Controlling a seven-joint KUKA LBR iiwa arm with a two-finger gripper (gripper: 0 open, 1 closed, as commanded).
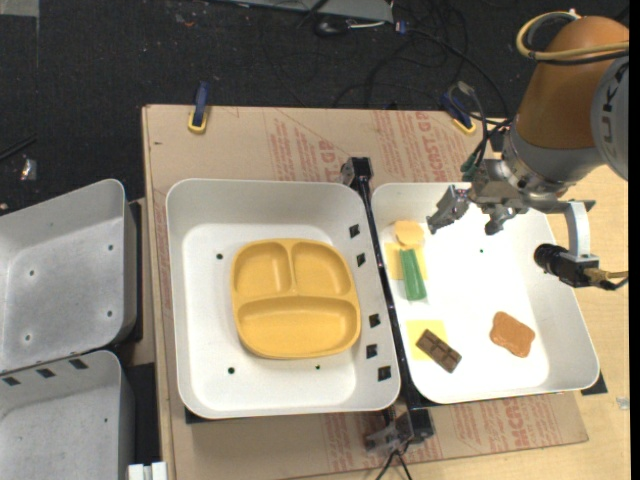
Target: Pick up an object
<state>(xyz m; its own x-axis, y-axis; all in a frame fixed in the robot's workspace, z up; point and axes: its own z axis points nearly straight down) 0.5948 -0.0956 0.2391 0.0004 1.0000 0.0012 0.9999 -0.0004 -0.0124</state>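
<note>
Pincer [468, 216] spread wide over right bin [560, 368], holding nothing, green block [413, 275] just below-left

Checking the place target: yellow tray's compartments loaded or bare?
Bare. The yellow tray lies flat in the left bin, all three compartments showing plain yellow.

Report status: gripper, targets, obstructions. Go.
Gripper open, holding nothing, above right bin. Green block, brown block, orange piece lying loose. Nothing obstructing.
</note>
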